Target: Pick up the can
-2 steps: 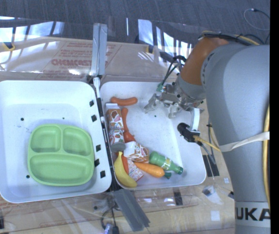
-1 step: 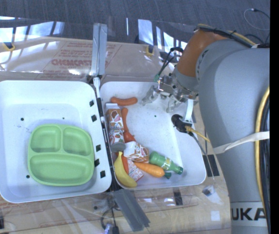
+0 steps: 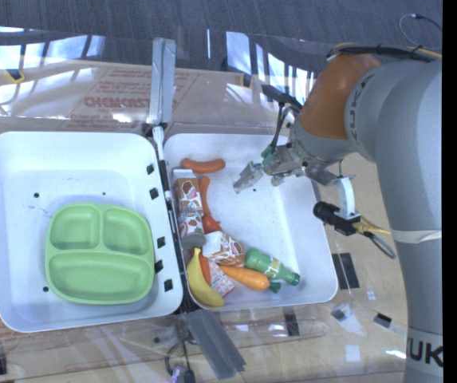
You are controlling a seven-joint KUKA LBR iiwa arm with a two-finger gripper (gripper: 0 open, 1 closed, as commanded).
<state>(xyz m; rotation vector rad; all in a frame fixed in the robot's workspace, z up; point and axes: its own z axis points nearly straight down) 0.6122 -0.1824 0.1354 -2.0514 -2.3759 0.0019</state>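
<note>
The can point(image 3: 187, 208) lies on its side along the left wall of the right bin point(image 3: 308, 238); it has a printed label and a grey end toward the front. My gripper point(image 3: 246, 178) hangs over the middle of that bin, to the right of the can and apart from it. Its fingers point left and down. They stand open with nothing between them.
The right bin also holds a sausage point(image 3: 202, 165), a red piece point(image 3: 209, 210), a packet point(image 3: 225, 250), a banana point(image 3: 199, 282), a carrot point(image 3: 246, 277) and a green bottle point(image 3: 273, 267). A green divided plate point(image 3: 99, 254) lies in the left bin point(image 3: 13, 174).
</note>
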